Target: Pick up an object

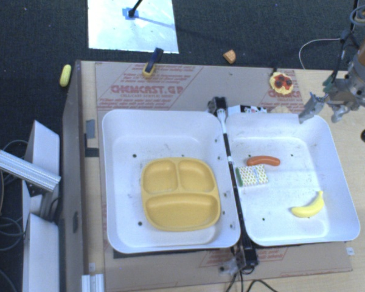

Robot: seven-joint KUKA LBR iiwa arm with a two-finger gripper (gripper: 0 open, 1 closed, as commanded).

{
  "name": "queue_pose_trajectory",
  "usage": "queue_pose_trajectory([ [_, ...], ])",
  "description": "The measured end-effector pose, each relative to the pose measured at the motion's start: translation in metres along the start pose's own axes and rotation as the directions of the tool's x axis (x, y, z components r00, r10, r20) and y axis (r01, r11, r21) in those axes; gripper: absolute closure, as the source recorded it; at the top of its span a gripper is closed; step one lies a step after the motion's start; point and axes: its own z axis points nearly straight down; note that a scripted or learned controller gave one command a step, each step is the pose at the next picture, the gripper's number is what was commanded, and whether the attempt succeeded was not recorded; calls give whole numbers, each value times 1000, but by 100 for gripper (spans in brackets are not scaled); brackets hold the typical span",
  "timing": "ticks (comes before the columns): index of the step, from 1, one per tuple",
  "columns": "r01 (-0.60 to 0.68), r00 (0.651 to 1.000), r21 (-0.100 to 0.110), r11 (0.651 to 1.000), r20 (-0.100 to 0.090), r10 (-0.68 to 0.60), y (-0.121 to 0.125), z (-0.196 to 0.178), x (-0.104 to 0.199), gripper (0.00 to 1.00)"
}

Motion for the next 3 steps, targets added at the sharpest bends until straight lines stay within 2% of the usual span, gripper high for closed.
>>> queue_pose_trajectory([
  [1, 1, 1000, 4, 1000, -2, -1, -3, 111, 52, 0],
  [2, 2, 1000, 4, 1000, -2, -2, -18, 164, 105, 0],
  [3, -2, 1000, 2, 1000, -1, 2, -51, 163, 96, 0],
])
